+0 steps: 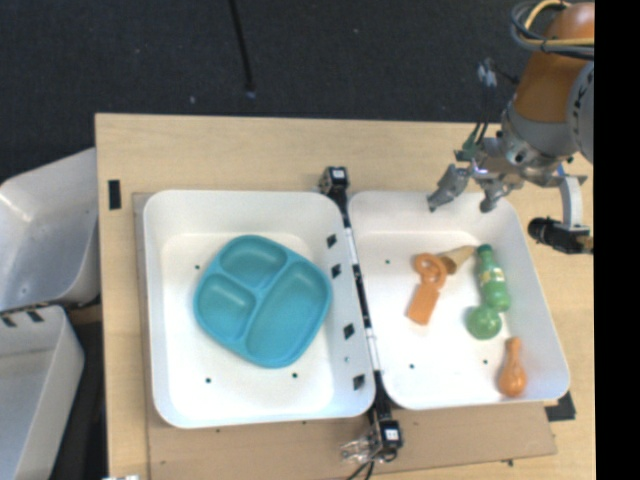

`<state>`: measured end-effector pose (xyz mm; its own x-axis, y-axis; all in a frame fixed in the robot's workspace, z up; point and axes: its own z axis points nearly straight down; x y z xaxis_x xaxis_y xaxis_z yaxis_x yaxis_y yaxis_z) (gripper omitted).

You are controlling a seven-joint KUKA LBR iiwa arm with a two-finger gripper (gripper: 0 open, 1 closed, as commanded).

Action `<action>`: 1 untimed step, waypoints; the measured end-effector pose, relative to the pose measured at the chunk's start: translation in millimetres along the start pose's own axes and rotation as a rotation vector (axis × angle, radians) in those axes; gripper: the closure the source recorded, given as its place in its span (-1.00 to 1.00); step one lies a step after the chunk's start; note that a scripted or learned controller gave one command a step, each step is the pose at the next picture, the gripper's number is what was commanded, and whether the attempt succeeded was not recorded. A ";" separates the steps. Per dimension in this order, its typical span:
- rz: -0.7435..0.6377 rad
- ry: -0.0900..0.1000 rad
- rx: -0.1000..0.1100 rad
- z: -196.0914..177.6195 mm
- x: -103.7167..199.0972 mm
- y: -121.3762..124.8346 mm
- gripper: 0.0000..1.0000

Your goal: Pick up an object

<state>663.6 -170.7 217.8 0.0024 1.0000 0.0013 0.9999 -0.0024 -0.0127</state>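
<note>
My gripper (467, 197) hangs over the far edge of the right bin (400, 368), its two fingers spread apart with nothing between them. Below it in that bin lie an orange scoop-like toy (426, 288), a small tan piece (460, 257) just beside it, a green bottle-shaped toy (488, 293) and a small orange pear-shaped toy (512, 368) near the front right corner. The gripper is above and behind all of them, touching none.
The left bin (180, 388) holds a blue divided plate (263, 300). A black-clipped divider (352, 278) runs between the bins. White containers (45, 238) stand off the bench at the left. The wooden bench (250, 153) shows behind the bins.
</note>
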 end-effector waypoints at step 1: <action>-0.004 -0.003 -0.014 -9.9 0.5 2.6 -1.00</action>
<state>666.3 -170.2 227.6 -0.0013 1.0000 -0.0015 1.0000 0.0013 0.0017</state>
